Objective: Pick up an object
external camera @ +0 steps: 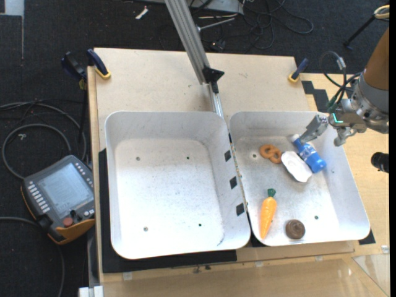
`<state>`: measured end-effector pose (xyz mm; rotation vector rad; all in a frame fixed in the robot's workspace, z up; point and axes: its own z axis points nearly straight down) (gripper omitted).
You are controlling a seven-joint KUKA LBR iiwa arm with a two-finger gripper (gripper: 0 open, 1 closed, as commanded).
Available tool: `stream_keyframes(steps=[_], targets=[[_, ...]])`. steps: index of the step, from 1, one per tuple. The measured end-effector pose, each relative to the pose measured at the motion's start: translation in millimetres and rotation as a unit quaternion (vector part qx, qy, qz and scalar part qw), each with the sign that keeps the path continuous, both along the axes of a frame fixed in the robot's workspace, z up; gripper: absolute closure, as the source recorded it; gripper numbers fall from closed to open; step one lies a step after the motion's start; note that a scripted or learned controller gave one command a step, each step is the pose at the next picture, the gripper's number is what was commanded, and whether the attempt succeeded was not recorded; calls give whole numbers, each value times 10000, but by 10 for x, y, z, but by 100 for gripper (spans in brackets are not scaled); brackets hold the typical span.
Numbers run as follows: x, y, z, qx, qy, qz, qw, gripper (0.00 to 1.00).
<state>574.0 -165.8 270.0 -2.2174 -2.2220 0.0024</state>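
The desk (161, 82) carries two shallow white bins side by side, and the right bin (346, 218) is the landmark here, since everything loose lies in it. The left bin (164, 184) sits just beside it, their rims touching along the middle.

The arm (377, 73) reaches in over the right bin's far right corner. Its hand (328, 129) hangs at that corner with two fingers spread apart, one slanting down toward the bin floor and one out over the right wall. Nothing sits between them, so the hand holds nothing.

The step in hand looks like the approach: the hand is poised above its target but has not closed on anything. The likeliest target is the blue bottle (308, 153), which lies in the far right part of the right bin, directly beneath the nearer finger. Its long axis runs diagonally, its upper end toward the far wall and its lower end toward the right wall. A white oblong object (296, 166) lies touching its left side.

The next move calls for descending with the fingers straddling the bottle across its narrow width, then closing without catching the white piece.

A toy carrot (267, 212), a brown round piece (295, 229) and a small pretzel (270, 152) lie well clear.
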Motion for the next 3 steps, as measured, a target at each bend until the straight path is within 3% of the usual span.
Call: stream_keyframes(steps=[1,3], targets=[[6,-1,15,-5,-14,0,10000,0],[-76,171,-961,2,10,-11,10000,0]])
